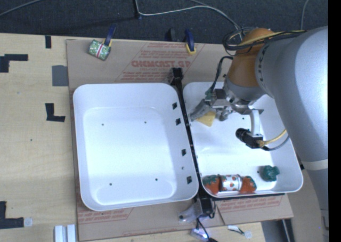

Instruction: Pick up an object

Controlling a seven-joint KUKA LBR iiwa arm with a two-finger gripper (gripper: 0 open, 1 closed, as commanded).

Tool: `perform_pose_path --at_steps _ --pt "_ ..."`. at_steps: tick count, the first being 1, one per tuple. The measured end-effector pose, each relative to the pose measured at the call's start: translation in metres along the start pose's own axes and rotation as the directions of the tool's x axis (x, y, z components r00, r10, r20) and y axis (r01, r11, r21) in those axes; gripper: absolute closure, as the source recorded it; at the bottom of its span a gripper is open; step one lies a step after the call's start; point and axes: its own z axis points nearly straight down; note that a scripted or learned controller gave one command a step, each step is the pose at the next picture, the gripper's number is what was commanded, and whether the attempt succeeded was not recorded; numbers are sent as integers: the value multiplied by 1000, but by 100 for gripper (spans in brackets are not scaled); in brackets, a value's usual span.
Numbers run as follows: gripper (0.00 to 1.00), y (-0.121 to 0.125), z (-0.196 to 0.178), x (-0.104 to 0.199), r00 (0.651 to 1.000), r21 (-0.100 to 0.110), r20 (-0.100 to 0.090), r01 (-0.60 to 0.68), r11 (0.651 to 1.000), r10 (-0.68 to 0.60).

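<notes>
Pale yellow block [206, 119] lies in the right bin [234, 169], upper left part, close to the divider between bins. It sits just at my gripper [209, 109], directly under the tip and slightly toward the near side. Its long axis is unclear. Whether my jaws are open, or touch it, I cannot tell. Orange-and-white object [230, 183] and green object [268, 172] lie well apart along the near wall.

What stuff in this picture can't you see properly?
- Gripper, camera view: the wrist covers it, so its state is unclear.
- Yellow object: partly under the gripper, too small to name.
- Red-and-white object and green object in the right bin: too blurred to identify.
- Small green item on the cardboard: too small.
</notes>
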Motion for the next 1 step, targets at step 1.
perform_pose_path --at_steps 1 --pt "0 -23 -1 -6 1000 -1 0 -1 1000 1"
